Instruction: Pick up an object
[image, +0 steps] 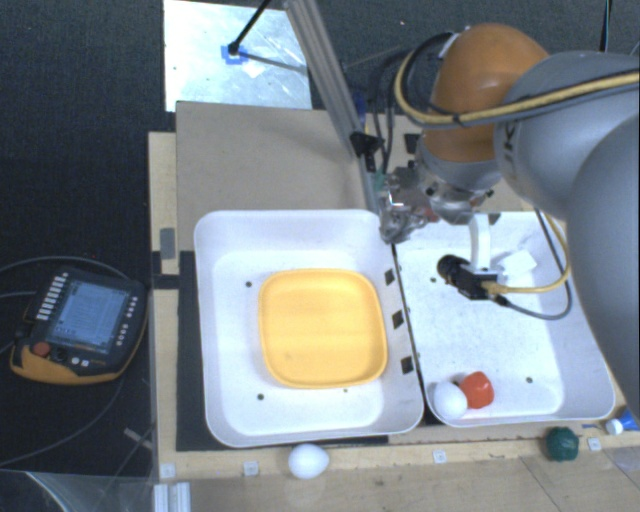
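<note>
The grey arm with its orange band fills the upper right, and its bulk hides the far right part of the right shallow white bin (520, 330). The gripper (395, 225) sits low at the top of the divide between the two bins, above the near corner of the left shallow white bin (225, 330); it is small and dark against the rim, and whether it is wide or narrow I cannot tell. Nothing can be made out in its grasp. A black cable fitting with a yellow lead (470, 278) hangs from the wrist over the right bin.

A square yellow plastic plate (322, 326) lies flat in the middle of the left bin. In the right bin's near-left corner, a small orange-red block (478, 389) touches a white egg-shaped object (449, 401). Outside the bins, on the worktop's front edge (400, 465), rest a second white egg-shaped object (308, 461) and a dark green ball (561, 443), the latter near the right bin's corner. A handheld control pendant (75, 322) lies to the left.
</note>
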